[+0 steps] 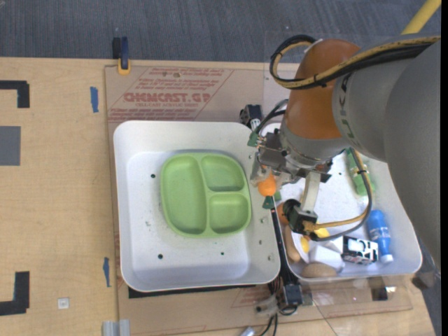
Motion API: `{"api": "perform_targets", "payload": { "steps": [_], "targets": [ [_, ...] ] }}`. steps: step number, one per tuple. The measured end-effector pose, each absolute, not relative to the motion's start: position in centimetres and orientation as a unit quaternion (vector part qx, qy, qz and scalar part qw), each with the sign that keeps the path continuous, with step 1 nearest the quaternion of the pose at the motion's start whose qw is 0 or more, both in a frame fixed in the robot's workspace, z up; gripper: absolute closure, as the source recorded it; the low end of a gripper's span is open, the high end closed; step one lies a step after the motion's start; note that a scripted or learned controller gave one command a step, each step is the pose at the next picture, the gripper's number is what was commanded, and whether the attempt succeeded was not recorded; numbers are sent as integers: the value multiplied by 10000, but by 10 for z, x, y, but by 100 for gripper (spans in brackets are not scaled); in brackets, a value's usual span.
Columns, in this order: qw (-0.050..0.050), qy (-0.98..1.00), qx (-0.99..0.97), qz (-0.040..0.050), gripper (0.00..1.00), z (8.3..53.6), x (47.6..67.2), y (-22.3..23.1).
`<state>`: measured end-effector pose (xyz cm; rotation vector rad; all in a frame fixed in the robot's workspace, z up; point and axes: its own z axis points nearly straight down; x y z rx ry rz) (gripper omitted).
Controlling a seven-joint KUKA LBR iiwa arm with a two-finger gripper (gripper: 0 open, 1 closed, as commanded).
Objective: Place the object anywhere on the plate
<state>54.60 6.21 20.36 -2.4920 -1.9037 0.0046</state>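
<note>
A light green plate (204,194) with three compartments lies in the left white bin (136,257). My gripper (266,177) hangs over the seam between the two bins, just right of the plate's right edge. A small orange object with a green end (267,186), like a toy carrot, sits between the fingertips, and the gripper is shut on it. The orange wrist and grey arm hide the upper part of the fingers and much of the right bin.
The right bin (414,256) holds a blue bottle (379,231), a green item (361,180), a black-and-white item (360,249), a yellow piece (309,244) and a tan object (320,270). A black clamp (250,114) sits at the bins' far corner.
</note>
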Motion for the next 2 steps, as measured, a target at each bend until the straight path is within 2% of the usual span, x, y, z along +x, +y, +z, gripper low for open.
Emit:
{"api": "perform_targets", "payload": {
  "steps": [1,2],
  "targets": [
    [0,-5576,-8301,-23,100,252,605,120],
    [0,-5565,-8308,14,0,250,603,116]
  ]
}}
